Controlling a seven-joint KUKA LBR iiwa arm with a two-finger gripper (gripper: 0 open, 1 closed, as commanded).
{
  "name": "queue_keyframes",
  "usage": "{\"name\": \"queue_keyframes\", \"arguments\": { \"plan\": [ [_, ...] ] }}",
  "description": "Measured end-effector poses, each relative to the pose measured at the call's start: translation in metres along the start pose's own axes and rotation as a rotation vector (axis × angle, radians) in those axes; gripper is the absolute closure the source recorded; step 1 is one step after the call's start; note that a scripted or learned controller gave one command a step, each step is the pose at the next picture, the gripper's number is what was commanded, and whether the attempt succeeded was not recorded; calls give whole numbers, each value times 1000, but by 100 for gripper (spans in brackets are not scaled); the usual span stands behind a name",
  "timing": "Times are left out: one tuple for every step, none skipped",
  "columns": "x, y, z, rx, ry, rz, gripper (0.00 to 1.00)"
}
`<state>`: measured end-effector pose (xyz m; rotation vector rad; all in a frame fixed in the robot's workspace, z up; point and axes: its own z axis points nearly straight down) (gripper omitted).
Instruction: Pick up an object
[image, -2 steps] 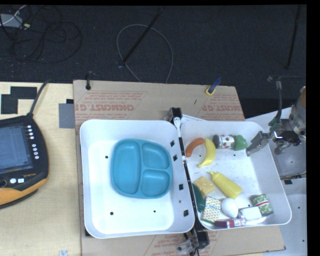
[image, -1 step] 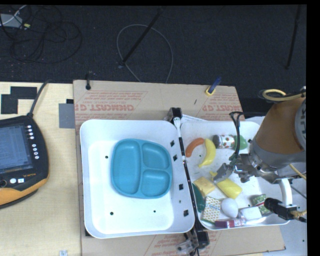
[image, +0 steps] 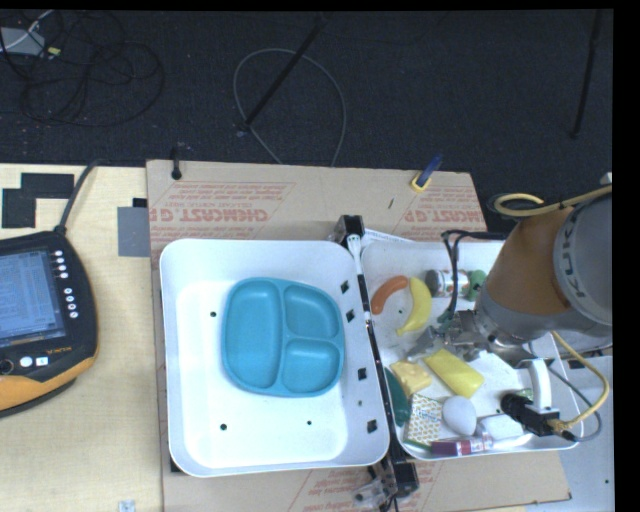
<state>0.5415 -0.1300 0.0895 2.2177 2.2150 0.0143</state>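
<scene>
My gripper (image: 449, 336) hangs low in the right bin (image: 560, 445), reaching in from the right under the grey arm and its orange band. It sits just above a yellow block (image: 455, 373) and right beside a yellow banana (image: 416, 306). An orange curved piece (image: 388, 290) lies left of the banana. A white ball (image: 459, 412), a pale yellow wedge (image: 411, 376), a netted packet (image: 426, 418) and a green item (image: 400, 405) lie toward the front of that bin. A pen-like stick (image: 470, 447) rests along the front wall.
The left bin (image: 190, 400) holds a blue divided plate (image: 282, 335). A metal divider (image: 362, 330) separates the two bins. A tablet controller (image: 40, 320) lies on the bench at far left. Cardboard (image: 260, 205) lies under the bins.
</scene>
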Motion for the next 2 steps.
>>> {"name": "queue_keyframes", "arguments": {
  "plan": [
    [-2,-4,-9,11,0,5,100],
    [74,4,-102,7,2,-9,100]
  ]
}}
